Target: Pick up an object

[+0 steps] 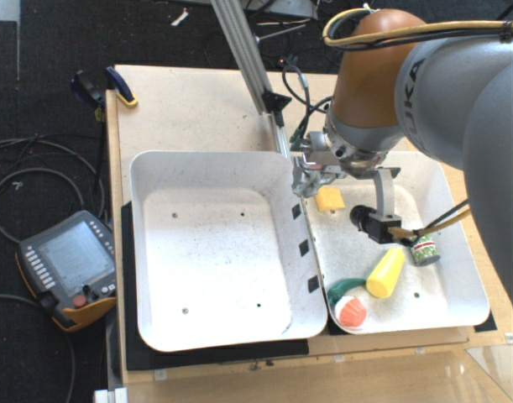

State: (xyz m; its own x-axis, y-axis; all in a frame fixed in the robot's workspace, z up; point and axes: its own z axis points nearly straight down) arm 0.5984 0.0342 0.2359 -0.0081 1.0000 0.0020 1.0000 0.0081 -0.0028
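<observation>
Orange carrot (352, 311) sitting at right bin's (458, 305) front. Hand (323, 183) hovering over yellow block (329, 199). Block lying just below hand. Grip hiding; cannot tell.

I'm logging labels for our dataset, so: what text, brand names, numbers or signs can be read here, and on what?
"KU": part of dark lettering on the grey arm, cut off by the orange band.
Teach pendant: screen and buttons too small to read.
Small can in the right bin: label too blurred to read.
Black squares on the bins' shared rim: no text.
</observation>
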